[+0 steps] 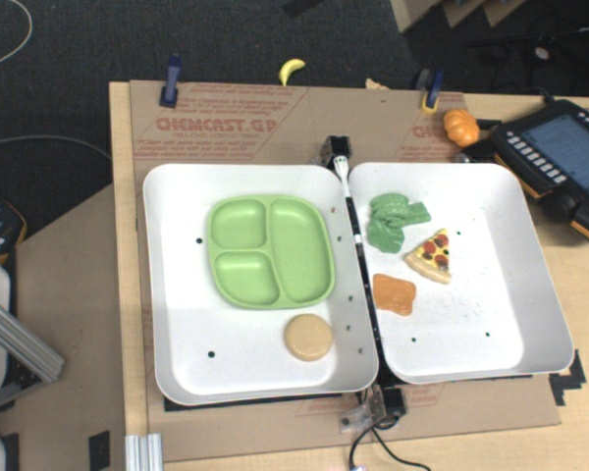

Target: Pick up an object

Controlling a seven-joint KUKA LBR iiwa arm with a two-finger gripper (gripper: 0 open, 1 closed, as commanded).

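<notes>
While a pizza slice (432, 256) lies in the right bin (510, 292), nothing grips it.

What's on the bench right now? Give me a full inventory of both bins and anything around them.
white bins: 2, white, side by side on the bench
divided plate: 1, light green, left bin, centre
round cookie-like disc: 1, tan, left bin, just below the plate
leafy toy: 1, green, right bin, upper left
pizza slice toy: 1, yellow with red dots, right bin, right of the leafy toy
flat block: 1, orange, right bin, below the pizza slice
banana toy: 1, yellow, at the bench's far edge
round toy: 1, orange, bench's far right corner
clamps: 2, blue, far edge
handheld pendant: 1, black and orange, right of the bins
</notes>
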